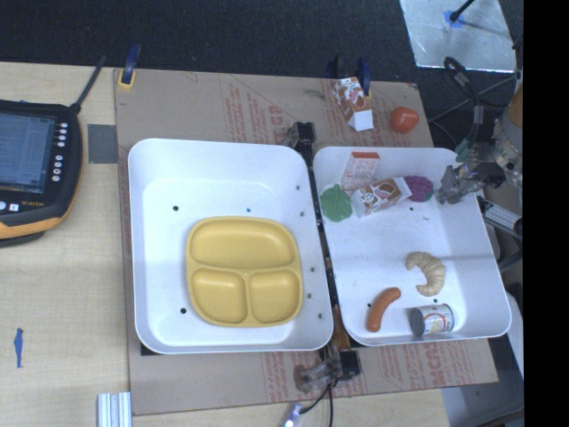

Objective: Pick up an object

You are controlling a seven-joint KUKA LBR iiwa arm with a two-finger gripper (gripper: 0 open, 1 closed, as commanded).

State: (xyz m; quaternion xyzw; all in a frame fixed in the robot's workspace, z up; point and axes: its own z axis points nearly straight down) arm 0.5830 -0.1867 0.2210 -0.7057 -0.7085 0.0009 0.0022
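your gripper [455, 185] sits at the right bin's [462, 314] upper right rim, just beside the purple piece [418, 187]; you can't tell from here whether it is grasping, clenched or released. nothing shows in its hold.

the candidates all lie in the right bin: a green round piece [336, 203] at the left wall, a snack packet [378, 195] touching a small carton [360, 168], a croissant [428, 271], a sausage [383, 309] and a small can [432, 319] lying on its side near the front wall.

the croissant and sausage look like light toy food, likely stiff and smooth; take the sausage across its narrow middle. the can will probably roll, so close across its round body. the packet looks thin and flat, harder to pinch. the left bin [156, 238] carries a yellow divided plate [244, 270].
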